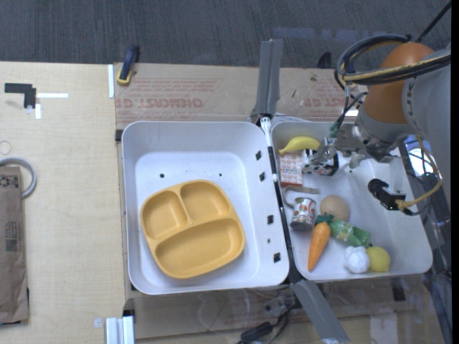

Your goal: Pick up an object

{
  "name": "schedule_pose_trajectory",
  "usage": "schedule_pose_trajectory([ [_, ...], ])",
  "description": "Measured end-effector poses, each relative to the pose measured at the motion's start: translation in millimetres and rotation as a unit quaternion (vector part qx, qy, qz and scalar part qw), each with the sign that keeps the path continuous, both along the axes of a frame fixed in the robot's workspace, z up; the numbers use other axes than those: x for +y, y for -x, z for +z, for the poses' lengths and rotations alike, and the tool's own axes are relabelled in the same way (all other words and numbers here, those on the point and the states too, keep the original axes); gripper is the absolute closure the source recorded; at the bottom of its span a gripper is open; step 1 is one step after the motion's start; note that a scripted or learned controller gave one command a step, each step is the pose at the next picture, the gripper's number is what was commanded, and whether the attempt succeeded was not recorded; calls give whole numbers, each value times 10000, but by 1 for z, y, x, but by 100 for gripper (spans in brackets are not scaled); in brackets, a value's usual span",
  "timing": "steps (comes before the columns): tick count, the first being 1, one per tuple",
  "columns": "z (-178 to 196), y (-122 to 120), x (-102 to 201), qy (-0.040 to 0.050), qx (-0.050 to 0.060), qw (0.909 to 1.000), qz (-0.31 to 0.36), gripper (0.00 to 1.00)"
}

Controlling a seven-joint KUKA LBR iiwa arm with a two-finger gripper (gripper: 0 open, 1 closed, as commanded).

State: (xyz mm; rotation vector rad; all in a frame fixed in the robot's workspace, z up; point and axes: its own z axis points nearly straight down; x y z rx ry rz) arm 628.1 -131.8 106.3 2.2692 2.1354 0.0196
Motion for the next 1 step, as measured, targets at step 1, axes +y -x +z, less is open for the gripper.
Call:
schedule_pose_trajectory([
  [1,-1,-34,-16,-100,169,9997,-144,0],
])
